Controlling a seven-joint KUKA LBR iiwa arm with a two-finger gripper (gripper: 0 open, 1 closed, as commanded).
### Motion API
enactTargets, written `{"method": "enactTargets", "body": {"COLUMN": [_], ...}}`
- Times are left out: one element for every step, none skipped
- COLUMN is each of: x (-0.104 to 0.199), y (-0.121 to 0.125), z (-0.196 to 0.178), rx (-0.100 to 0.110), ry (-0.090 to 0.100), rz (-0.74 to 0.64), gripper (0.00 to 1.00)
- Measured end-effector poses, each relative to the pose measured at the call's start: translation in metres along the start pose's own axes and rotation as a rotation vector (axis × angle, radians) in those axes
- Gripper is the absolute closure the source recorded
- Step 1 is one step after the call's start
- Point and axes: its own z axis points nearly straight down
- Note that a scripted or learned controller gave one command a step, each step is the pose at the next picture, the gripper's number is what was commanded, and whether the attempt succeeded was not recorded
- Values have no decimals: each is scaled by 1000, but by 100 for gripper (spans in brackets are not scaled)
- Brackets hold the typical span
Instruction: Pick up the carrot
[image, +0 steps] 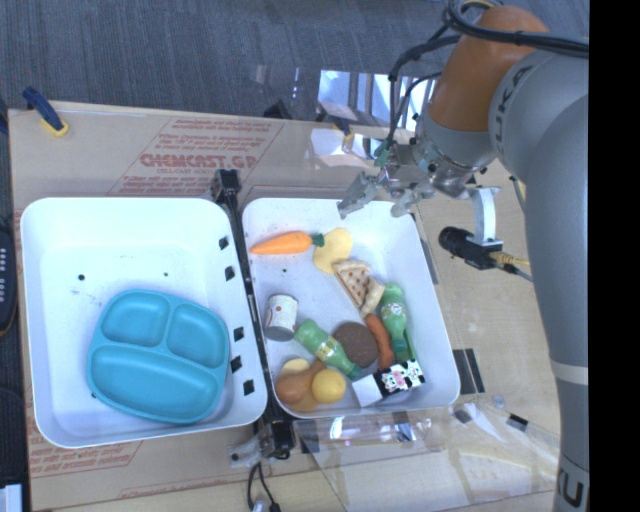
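Right bin (432, 300), as I read it from my station: carrot (281, 243) lying flat near the back wall, tip toward the left, touching nothing but a pale yellow piece (335, 247) at its green end. Nearer the front: waffle wedge (352, 280), small can (281, 315), green bottle (325, 343), brown cookie (356, 344). Left bin (40, 300): blue tray (158, 353). Gripper (377, 201): over the right bin's back rim, fingers spread, holding nothing, apart from the carrot.

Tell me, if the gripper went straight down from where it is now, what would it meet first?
Probably the bare white floor at the far end of the right bin. The gripper hangs over it; the carrot lies to its left. Depth is unclear.
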Motion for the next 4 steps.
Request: {"method": "enactTargets", "body": {"x": [20,54,53,118], "y": [19,20,19,-63], "z": [151,161,151,60], "rx": [-2,6,15,-2], "ry": [3,-1,-1,1], "rz": [-29,91,85,226], "gripper": [0,0,100,100]}}
